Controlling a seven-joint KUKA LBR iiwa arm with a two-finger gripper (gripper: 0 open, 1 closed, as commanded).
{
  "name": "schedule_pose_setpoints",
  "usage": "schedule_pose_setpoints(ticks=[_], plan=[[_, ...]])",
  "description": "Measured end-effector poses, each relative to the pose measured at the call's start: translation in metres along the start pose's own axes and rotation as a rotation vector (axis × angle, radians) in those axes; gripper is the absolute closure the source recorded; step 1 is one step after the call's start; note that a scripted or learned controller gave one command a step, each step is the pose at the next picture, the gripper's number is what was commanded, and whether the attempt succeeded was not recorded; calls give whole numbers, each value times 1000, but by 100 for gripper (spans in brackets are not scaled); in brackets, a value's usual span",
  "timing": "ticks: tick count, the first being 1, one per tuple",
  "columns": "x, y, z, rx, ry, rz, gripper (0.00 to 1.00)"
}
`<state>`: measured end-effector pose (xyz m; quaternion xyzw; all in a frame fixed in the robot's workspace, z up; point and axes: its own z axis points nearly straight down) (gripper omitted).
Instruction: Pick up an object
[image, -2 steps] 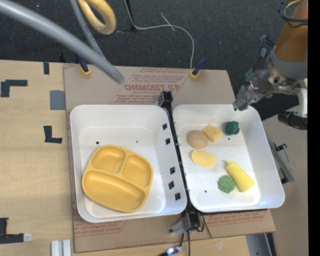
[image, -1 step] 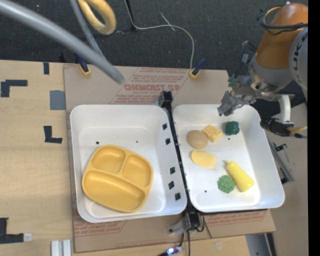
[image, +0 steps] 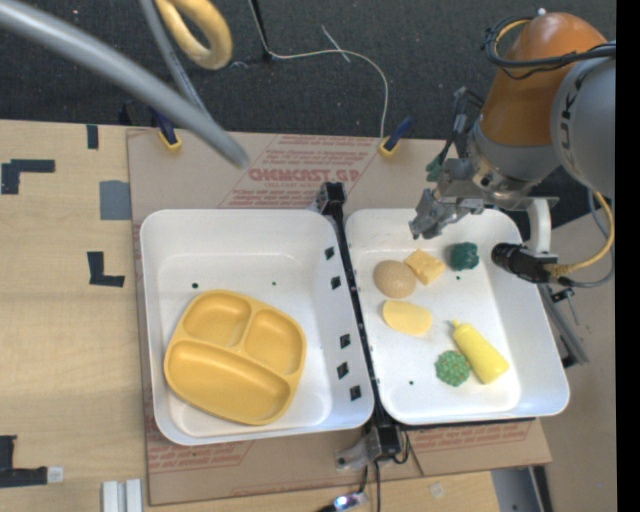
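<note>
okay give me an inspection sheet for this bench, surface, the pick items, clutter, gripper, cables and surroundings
Surface: two shallow white bins, left bin and right bin, on a cardboard sheet.
Job's things: in the right bin, a tan egg-shaped piece, yellow cheese-like wedge, dark green lump, pale yellow oval slice, yellow bottle-shaped toy, green broccoli-like toy.
Clutter: yellow three-compartment plastic plate in the left bin.
Gripper: two-finger gripper over the right bin's far edge, above the wedge; grip state unclear.
Cables: thin white wire behind the bench; yellow cable at the right.
Surroundings: grey hose crossing top left.
</note>
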<state>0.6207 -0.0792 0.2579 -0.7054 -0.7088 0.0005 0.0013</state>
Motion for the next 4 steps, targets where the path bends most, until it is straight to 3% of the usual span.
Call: schedule_pose_setpoints(ticks=[2,3,4], plan=[[95,-13,28,1,0,0,100],[145,-24,20,0,0,-2,100],[142,-24,21,0,-1,2,0]])
